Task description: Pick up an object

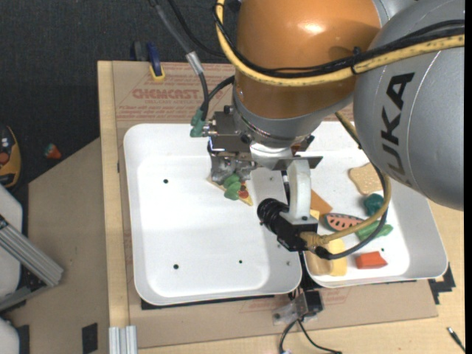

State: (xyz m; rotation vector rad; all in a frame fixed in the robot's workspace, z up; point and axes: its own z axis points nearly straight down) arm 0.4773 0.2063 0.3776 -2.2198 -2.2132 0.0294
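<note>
Now hovering low over a green-and-yellow toy (237, 189) just beneath, claw (225, 169) grip impossible to tell; better centred squarely before closing.

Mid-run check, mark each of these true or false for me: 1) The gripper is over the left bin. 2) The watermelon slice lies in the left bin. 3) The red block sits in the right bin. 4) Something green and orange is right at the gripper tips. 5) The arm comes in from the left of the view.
1) True. The gripper is over the left bin, near its upper right part.
2) False. The watermelon slice lies in the right bin.
3) True. The red block sits near that bin's front edge.
4) True. A green and orange item lies at the tips; whether it is gripped is unclear.
5) False. The arm reaches in from the right.
</note>
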